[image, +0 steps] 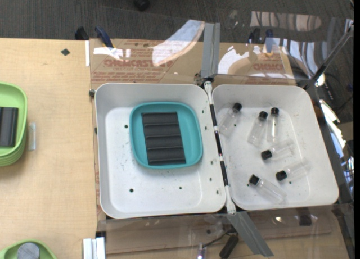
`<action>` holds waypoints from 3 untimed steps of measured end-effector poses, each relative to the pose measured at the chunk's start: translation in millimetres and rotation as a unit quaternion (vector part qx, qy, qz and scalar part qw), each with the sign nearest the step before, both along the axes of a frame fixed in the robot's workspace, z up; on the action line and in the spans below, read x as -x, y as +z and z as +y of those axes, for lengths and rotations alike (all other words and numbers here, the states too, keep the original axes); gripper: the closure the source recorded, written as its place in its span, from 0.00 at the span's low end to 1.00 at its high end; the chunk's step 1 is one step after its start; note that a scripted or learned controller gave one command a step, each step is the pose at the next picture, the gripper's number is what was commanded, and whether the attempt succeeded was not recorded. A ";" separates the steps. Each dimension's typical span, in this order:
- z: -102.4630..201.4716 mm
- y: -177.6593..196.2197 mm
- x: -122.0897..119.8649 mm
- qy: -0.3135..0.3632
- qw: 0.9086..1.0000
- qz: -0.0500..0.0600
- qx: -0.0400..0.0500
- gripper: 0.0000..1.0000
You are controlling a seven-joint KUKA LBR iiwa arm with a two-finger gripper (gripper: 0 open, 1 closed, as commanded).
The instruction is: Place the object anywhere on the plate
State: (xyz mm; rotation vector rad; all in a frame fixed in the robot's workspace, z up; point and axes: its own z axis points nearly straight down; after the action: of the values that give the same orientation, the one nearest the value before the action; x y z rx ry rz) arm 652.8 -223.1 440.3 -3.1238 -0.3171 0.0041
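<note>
Left of the seam between the bins, in the left bin (pixel 118 180), sits the teal plate (pixel 136 140). It is square with rounded corners and lies flat towards the back of the bin floor. A black ribbed block (pixel 163 137) with four ridges running crosswise lies on the plate and covers most of its middle.

- Right of the plate, across the seam, is the right bin (pixel 306 131). Six clear vials with black caps lie scattered on its floor, all on their sides and all apart from the plate.
- Nearest the plate: a vial (pixel 228 120) just past the seam, with its cap pointing away from the plate.
- Farther right, level with the plate's back edge: two vials close together (pixel 257 131) (pixel 274 126), caps towards the back wall.
- Level with the plate's front edge: one vial (pixel 281 151), cap pointing towards the plate.
- Right of and nearer the camera than the plate: two more (pixel 295 169) (pixel 267 190) near the bin's front wall.
- None of the vials touches the plate.

Well to the left of the plate, on the wooden worktop (pixel 50 185), is a stack of green dishes (pixel 14 151) at the frame edge, with a dark item (pixel 7 127) resting on top. Behind the plate, past the bin wall, lies printed cardboard (pixel 140 64) under a clear sheet that catches glare.
</note>
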 end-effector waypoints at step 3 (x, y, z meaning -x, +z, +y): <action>-0.5 -0.8 1.5 -0.001 1.000 0.001 0.000 0.00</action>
State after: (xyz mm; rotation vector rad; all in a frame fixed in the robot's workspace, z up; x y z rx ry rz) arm 651.3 -223.6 439.5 -3.1233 -0.3146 0.0073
